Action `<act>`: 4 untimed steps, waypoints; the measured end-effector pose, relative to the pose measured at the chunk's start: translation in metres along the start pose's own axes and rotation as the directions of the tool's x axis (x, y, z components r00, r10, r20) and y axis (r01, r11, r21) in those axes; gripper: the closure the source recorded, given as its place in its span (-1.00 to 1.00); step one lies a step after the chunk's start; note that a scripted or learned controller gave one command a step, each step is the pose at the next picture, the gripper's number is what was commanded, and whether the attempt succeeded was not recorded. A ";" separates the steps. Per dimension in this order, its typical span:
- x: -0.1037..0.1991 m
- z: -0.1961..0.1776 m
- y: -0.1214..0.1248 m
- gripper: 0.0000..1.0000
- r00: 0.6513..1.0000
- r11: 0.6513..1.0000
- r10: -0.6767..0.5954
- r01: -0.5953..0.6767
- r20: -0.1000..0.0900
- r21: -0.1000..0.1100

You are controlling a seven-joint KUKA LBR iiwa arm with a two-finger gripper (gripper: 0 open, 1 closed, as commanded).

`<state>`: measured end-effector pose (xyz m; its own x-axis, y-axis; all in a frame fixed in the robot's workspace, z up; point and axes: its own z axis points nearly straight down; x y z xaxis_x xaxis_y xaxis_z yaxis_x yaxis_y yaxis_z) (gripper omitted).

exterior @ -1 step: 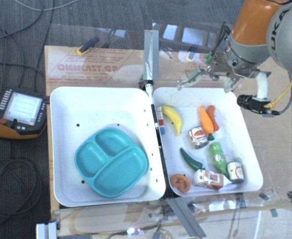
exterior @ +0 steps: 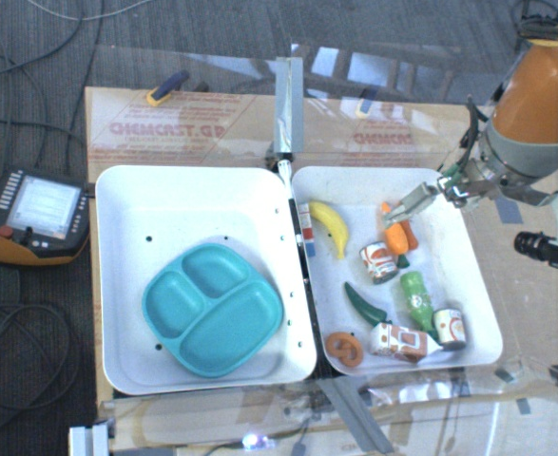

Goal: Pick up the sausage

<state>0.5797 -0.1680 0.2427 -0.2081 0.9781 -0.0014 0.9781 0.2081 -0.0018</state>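
The gripper (exterior: pixel 404 204) is poised over the right bin (exterior: pixel 478 274), positioned for descent. Nothing is seen held; its opening cannot be told. The sausage cannot be identified with certainty.

One fixed camera looked down at a slant on my bench, taking in both white bins (exterior: pixel 107 255) whole; my arm (exterior: pixel 530 103) entered from its right.

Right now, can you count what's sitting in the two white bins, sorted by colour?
Teal: 1, the divided plate in the left bin.
Yellow: 1, the banana.
Orange: 2, the carrot and the pretzel.
Green: 2, the bottle and the pepper.
White with orange-brown labels: 3, the cans.
Total: 9.
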 end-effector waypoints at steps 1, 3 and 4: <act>0.004 0.043 0.055 -1.00 1.000 1.000 0.029 -0.029 -0.002 -0.001; -0.047 0.154 0.084 -1.00 0.998 0.999 -0.040 0.041 -0.049 0.021; -0.071 0.072 0.077 -1.00 0.999 0.999 -0.053 0.053 -0.001 -0.003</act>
<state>0.6698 -0.2212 0.1710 -0.2600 0.9656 -0.0005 0.9656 0.2600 0.0014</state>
